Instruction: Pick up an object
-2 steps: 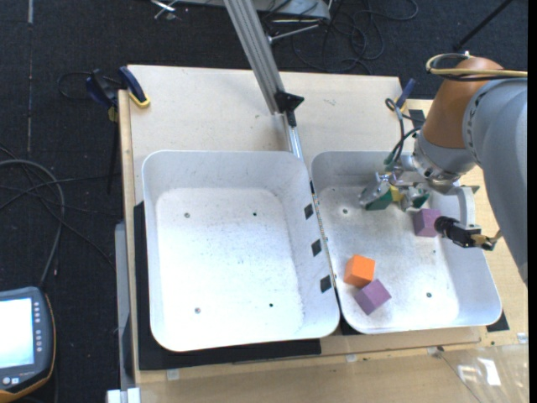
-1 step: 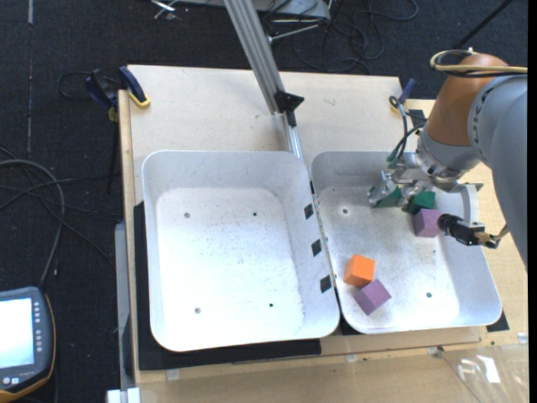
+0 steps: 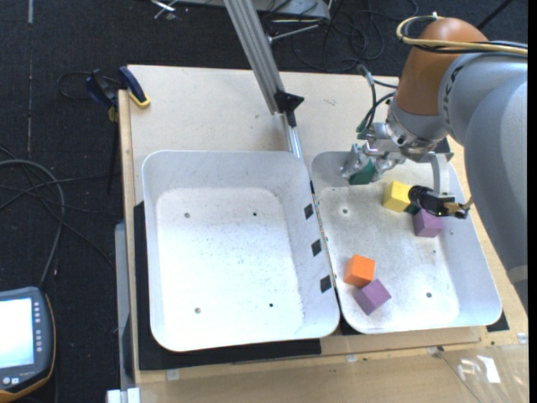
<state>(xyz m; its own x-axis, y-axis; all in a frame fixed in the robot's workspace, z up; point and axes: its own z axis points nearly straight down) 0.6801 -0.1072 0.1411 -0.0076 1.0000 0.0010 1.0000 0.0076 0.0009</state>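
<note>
Arm (image 3: 495, 99) cut off right; green object (image 3: 363, 175) partly hidden.

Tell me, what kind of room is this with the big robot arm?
Probably a robot lab or workshop. A grey robot arm reaches over two white bins holding toy blocks, cables trail across the dark floor, and a handheld control screen sits nearby.

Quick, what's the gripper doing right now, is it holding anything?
Gripper: closed on a small green object at the far edge of the right bin.

slanted metal rail (image 3: 256, 44), handheld screen (image 3: 21, 338), blue-yellow clamp (image 3: 130, 86).
</note>
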